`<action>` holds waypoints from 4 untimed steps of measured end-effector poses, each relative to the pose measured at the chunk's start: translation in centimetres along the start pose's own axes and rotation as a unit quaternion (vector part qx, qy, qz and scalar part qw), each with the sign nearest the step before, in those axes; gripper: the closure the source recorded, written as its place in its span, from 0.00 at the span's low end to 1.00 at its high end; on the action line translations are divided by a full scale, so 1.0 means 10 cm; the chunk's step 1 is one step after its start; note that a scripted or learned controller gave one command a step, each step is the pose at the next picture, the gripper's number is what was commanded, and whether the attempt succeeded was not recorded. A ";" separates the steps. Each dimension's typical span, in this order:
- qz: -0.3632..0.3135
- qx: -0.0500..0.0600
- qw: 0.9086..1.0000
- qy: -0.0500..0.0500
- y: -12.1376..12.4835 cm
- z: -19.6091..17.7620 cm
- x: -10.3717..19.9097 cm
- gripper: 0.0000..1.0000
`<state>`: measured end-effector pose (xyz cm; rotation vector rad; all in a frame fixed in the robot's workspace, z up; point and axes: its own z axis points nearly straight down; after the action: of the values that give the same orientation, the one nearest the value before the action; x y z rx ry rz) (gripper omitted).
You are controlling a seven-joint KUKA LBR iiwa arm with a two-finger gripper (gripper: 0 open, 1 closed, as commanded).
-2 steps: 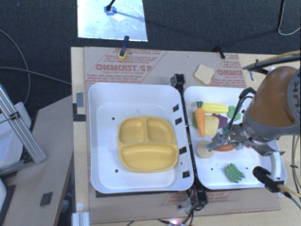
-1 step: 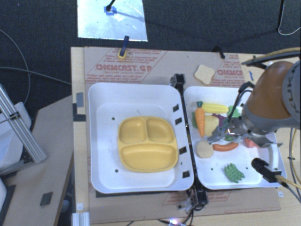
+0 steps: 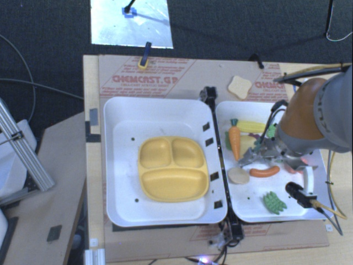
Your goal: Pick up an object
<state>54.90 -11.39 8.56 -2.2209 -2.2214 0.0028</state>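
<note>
Reaching in from the right, the grey arm with its orange band (image 3: 300,112) hangs low over the right-hand shallow white plastic bin (image 3: 251,211), its two-finger gripper (image 3: 255,154) down among the toy food. Whether the gripper is parted or closed cannot be told — the tips are too small and dark against the clutter, and no item is seen between them.

Taking the gripper as landmark: the orange plastic carrot with a green top (image 3: 235,138) lies just to its left, upright along the bin; the yellow corn cob (image 3: 251,127) lies just above it; the red-orange sausage (image 3: 265,172) lies just below and to its right; the pale round disc (image 3: 239,175) lies just below-left; the green knobbly piece (image 3: 273,202) sits further below.

Well to the gripper's left, the other white bin (image 3: 118,131) holds a yellow three-compartment plate (image 3: 172,168). A tan slice of toy bread (image 3: 240,86) rests on the cardboard beyond the bins — above the gripper
</note>
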 end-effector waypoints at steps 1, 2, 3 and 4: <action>-0.003 -0.004 1.000 0.000 0.42 -0.29 0.08 0.00; -0.006 -0.003 1.000 0.002 0.08 -1.03 0.99 0.00; -0.003 -0.003 1.000 0.001 0.10 -1.10 0.93 1.00; 0.005 0.002 1.000 -0.001 -0.13 -0.46 -0.07 1.00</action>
<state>53.60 -12.09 13.16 -2.2308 -2.2106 0.0098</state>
